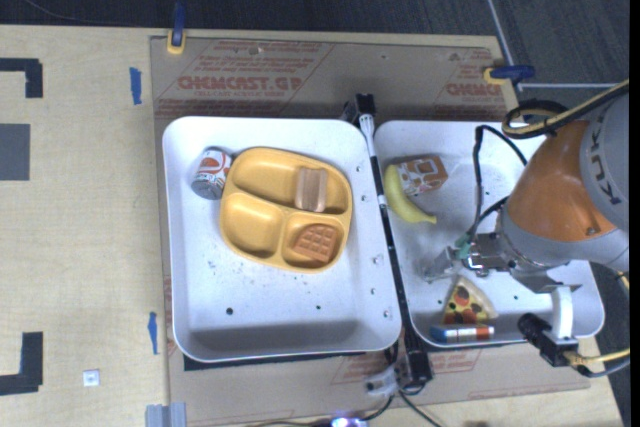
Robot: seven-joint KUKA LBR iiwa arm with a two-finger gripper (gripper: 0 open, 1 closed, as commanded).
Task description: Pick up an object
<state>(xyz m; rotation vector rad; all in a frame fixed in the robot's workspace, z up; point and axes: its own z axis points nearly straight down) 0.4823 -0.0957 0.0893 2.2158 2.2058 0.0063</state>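
Camera view has the claw low in the right bin, just above the pizza-slice toy; whether it's clenched, I cannot tell. Closing off-centre could nudge the slice against the marker.

Yellow banana, curved, lying flat in right bin's upper left, near the dividing wall. Small orange-and-white packet just beside it, toward the far side. Pizza-slice toy, triangular, flat near the front wall. Marker with red and blue ends lying along that front wall.
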